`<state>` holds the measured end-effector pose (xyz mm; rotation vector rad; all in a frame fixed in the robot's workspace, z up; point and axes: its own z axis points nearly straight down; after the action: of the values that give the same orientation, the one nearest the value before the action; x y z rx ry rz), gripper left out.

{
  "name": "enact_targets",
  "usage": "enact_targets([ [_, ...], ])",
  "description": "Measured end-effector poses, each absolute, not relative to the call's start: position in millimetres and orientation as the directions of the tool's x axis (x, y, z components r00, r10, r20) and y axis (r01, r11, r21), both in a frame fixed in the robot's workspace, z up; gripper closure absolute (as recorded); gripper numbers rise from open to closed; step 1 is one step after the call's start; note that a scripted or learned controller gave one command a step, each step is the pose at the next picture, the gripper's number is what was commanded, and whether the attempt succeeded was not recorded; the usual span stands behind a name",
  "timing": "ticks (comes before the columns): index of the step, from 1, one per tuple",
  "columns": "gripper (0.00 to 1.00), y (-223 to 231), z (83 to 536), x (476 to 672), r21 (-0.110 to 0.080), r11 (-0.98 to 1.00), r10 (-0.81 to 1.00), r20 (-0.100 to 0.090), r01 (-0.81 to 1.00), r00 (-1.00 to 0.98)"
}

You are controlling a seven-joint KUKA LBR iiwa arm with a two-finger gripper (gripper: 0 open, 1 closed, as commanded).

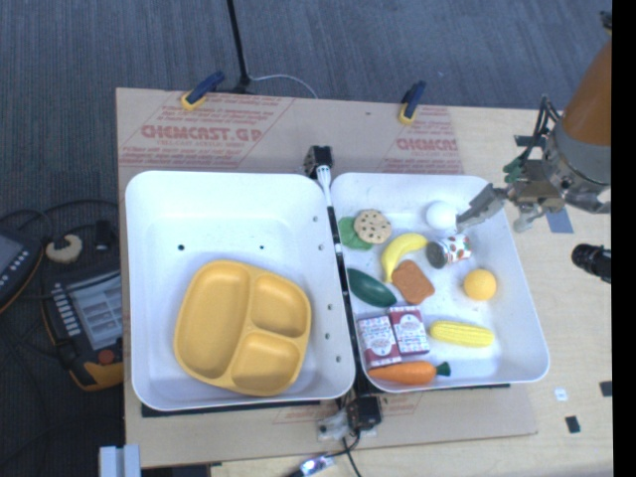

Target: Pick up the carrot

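The carrot [402, 373] is orange with a small green top and lies flat along the front wall of the right bin [517, 276], just in front of two red cartons [393, 334]. My gripper [500, 214] hangs over the bin's back right part, far behind and to the right of the carrot. Its fingers stand apart, open, with nothing between them. One finger [479, 207] points toward a white egg [439, 214].
The right bin also holds a cookie [373, 227], banana [402, 251], brown bread slice [412, 282], dark green cucumber [371, 286], orange [480, 284] and corn cob [460, 335]. A yellow divided tray [243, 324] lies in the left bin [159, 207].
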<state>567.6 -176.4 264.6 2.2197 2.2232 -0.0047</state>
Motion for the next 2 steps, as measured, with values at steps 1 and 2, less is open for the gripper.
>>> enact_targets([
  [1, 0.00, -191, 113, 535.6, 0.003, -0.024, 1.000, -0.002, 1.000, 0.024],
  [2, 0.00, -185, 91, 490.2, 0.020, 0.004, 1.000, -0.007, 1.000, -0.003],
])
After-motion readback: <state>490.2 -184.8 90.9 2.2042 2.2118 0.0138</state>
